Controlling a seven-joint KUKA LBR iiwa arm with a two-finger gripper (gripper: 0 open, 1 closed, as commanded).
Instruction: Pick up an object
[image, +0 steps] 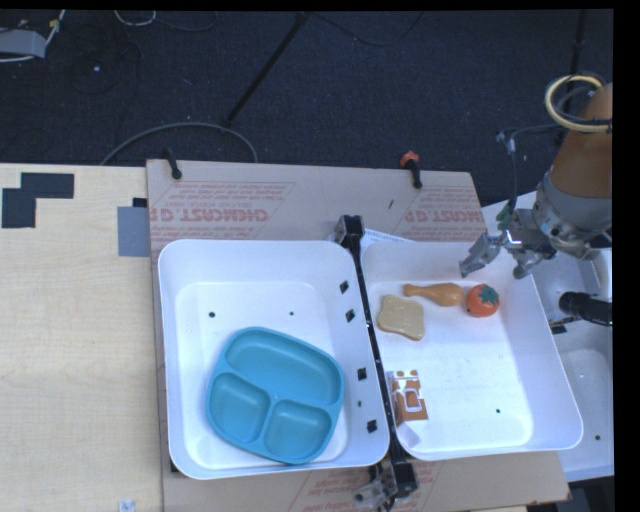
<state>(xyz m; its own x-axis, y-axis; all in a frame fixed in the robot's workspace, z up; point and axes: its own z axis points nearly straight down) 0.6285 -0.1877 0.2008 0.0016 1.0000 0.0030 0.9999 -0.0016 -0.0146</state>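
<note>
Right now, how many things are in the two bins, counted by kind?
Blue divided plate: 1
Toy drumstick: 1
Toy bread slice: 1
Toy tomato: 1
Orange patterned card: 1
Total: 5

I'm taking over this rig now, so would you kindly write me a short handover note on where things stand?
Claw: open, holding nothing, hovering over the far right part of the right bin.
Right bin contents: toy tomato, toy chicken drumstick touching it on its left, toy bread slice nearer the divider, small orange-and-white piece at the front.
Left bin: blue divided plate.
Done: nothing picked yet.
Left: lower, grasp one object, probably the tomato, and lift.
</note>
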